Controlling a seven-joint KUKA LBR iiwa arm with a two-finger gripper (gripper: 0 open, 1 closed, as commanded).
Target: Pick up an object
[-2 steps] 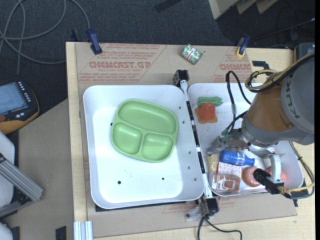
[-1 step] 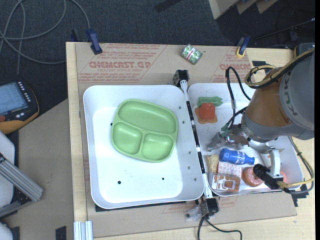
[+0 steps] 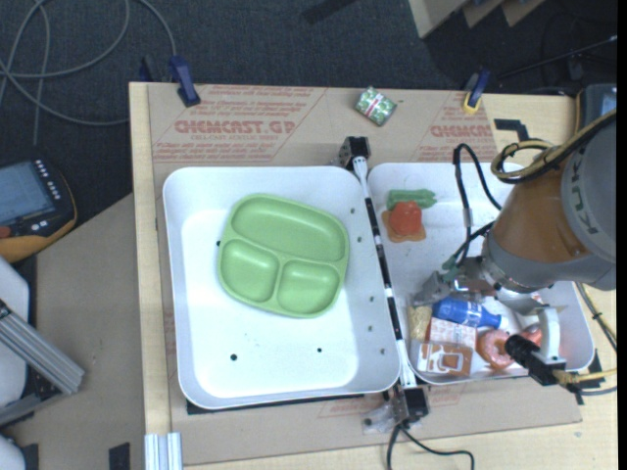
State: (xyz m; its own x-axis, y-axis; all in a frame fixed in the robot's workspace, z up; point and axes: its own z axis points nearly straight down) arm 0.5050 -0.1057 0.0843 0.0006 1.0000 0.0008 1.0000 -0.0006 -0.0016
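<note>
The left bin [image 3: 196,360] carries a green divided plate [image 3: 284,256], lying flat a little toward the far side, with three shallow compartments; it looks like light, stiff moulded plastic, smooth and probably slippery, so its raised rim would be the only place to pinch it. Beyond the bins, on the far part of the surface [image 3: 245,125], lies a small crumpled green and white packet [image 3: 375,106], well apart from everything else. In the right bin [image 3: 441,179], toward the far end, sits a toy carrot-like piece [image 3: 406,215], orange-red with a green top, apparently a light hard plastic that could be taken across its narrow body. Nearer, along the near side of that bin, things crowd together: a blue and white bottle-shaped item [image 3: 467,312] lying on its side, a flat printed carton [image 3: 449,346] just nearer than it, and a round orange-red item [image 3: 493,348] beside the carton on the right. These look light; the carton is flat and hard to get under, while the bottle's rounded body may roll but offers a grip across its width. The arm's wrist hangs over this cluster, and the gripper [image 3: 458,284] sits just above the blue item; how wide its fingers stand, and whether they touch or hold anything, I cannot tell.
</note>
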